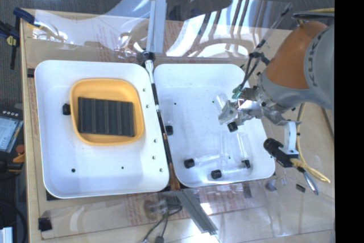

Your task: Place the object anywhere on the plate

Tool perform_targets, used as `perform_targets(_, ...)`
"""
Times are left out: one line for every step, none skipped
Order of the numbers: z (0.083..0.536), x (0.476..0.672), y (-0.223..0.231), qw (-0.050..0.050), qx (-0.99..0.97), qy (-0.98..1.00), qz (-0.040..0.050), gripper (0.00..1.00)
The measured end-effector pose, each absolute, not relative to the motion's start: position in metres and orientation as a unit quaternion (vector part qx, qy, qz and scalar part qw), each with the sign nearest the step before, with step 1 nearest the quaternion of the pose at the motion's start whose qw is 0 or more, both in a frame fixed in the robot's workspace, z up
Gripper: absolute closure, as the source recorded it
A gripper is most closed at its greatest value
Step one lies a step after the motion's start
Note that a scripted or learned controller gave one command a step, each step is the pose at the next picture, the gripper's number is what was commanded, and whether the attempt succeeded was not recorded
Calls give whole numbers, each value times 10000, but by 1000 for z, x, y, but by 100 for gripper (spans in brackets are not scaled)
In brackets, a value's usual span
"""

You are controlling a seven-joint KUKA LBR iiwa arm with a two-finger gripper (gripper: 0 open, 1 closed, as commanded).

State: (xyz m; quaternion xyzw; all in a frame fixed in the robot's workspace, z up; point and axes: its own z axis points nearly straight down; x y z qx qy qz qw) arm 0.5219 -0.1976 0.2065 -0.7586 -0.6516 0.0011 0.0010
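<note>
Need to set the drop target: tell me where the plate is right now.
The yellow plate lies in the left bin in the camera view, with a dark ribbed rectangle at its centre. The end effector is over the right bin.

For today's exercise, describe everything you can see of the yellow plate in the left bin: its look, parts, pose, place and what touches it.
The yellow plate is a rounded-rectangle dish with a raised, smooth rim, plastic by its look. A dark ribbed rectangle fills its middle. It lies flat in the left bin, toward the far side, resting on the white floor. A small black item sits at its left edge. The arm is over the other bin.
</note>
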Motion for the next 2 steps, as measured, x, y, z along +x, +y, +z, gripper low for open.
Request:
perform_targets(203, 476, -122, 25, -7550, -6557, 19, 100)
perform_targets(218, 516, -93, 9, -6864, -7272, 6, 100)
